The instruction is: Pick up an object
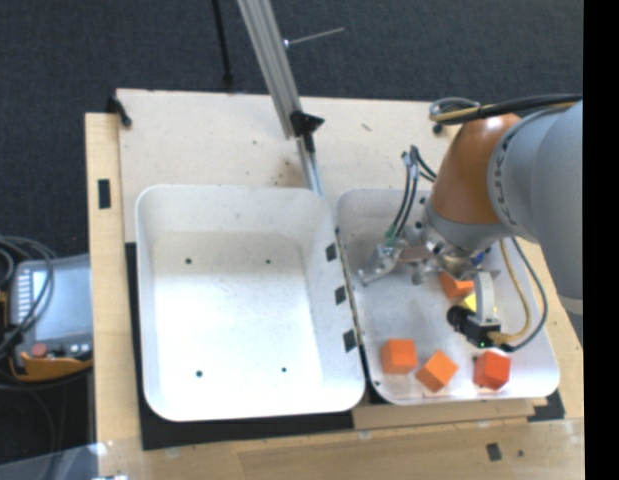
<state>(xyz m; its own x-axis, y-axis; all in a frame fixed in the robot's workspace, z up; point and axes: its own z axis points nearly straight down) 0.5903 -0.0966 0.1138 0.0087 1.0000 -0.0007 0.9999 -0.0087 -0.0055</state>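
Wooden bench (209, 138), two white bins (239, 298), dark carpet (109, 28).

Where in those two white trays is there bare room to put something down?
The left bin has bare floor wall to wall. The right bin is crowded: the arm fills its middle, and orange blocks line its near edge.

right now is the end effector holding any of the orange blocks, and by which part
It cannot be told. The end effector sits low in the right white bin, directly beside a small orange block, with the wrist hiding the contact. Three other orange blocks lie free near the front edge.
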